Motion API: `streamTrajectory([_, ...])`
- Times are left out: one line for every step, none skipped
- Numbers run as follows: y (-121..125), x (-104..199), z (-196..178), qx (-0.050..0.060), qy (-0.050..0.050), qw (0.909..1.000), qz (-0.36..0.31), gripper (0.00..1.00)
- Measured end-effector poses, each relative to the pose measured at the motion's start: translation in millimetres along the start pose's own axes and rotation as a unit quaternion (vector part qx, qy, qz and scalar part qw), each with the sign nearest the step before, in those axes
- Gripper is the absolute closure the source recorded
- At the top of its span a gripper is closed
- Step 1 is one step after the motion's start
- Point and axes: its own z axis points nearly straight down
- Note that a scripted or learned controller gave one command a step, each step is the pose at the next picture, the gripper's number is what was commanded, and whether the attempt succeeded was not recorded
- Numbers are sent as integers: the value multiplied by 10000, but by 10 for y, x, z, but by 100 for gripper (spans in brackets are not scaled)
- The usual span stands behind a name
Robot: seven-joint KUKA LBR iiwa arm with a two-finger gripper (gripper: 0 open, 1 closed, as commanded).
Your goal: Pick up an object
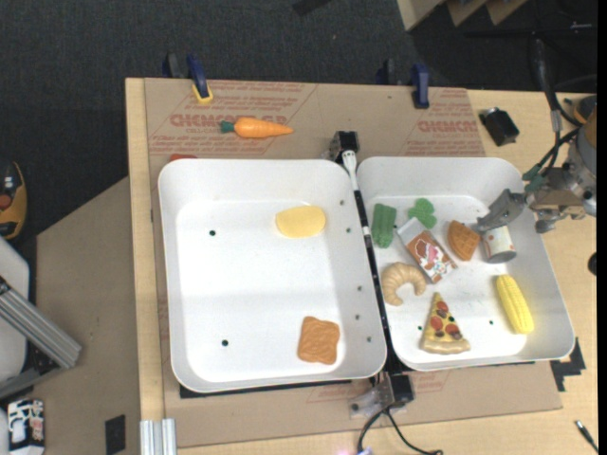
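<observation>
- Dark carpet all round, and a cardboard-topped bench (114, 254) in the middle, carrying two shallow white bins.
- Left bin (180, 282): a pale yellow oval piece (301, 221) near the back, and an orange-brown waffle-like piece (319, 339) at the front right corner.
- Outside the bins, a toy carrot (258, 128) lies on the cardboard behind the left bin.
- Right bin (550, 335) is busy: green pod (382, 225) by the left wall, a small green leafy piece (423, 212), a red-and-white packet (429, 255), a croissant (403, 281), a pizza slice (442, 325), and corn (513, 302) on the right.
- Gripper (497, 218) reaches in from the right, low over the back right part of that bin, beside a brown bread-like piece (464, 241) and a small grey can (499, 245).
- Can't tell whether its fingers are apart or closed, nor whether they touch anything.
</observation>
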Motion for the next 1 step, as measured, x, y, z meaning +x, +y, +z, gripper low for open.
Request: streamTrajectory([-2, 260, 1742, 74, 27, 10000, -7, 0])
